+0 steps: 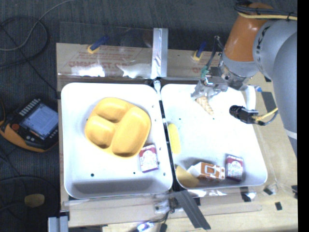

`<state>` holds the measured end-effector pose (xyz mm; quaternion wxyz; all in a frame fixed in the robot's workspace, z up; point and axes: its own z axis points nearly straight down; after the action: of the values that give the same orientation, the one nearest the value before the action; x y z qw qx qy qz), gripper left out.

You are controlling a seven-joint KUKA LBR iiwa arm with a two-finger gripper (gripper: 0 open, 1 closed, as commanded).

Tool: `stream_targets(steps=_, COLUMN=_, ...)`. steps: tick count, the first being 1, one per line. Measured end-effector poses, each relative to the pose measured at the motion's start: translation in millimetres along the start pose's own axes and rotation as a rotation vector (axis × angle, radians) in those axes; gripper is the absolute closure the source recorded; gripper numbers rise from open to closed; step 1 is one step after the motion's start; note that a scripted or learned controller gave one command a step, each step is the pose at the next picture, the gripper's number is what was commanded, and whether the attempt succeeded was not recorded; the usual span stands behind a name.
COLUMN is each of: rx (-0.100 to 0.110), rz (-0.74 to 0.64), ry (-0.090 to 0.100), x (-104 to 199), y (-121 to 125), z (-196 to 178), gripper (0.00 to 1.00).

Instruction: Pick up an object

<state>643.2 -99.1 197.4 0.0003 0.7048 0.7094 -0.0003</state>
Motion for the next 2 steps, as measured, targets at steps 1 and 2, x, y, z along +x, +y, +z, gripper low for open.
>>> stream_targets(steps=1, rx=0.003, rz=-0.082, ry=-0.003, x=-28.8, y=24.4, z=54.0, gripper=1.0)
stream_targets(steps=2, rx=0.002, rz=-0.126, ry=-0.001, x=26.0, y=-19.0, z=14.0, gripper=1.0)
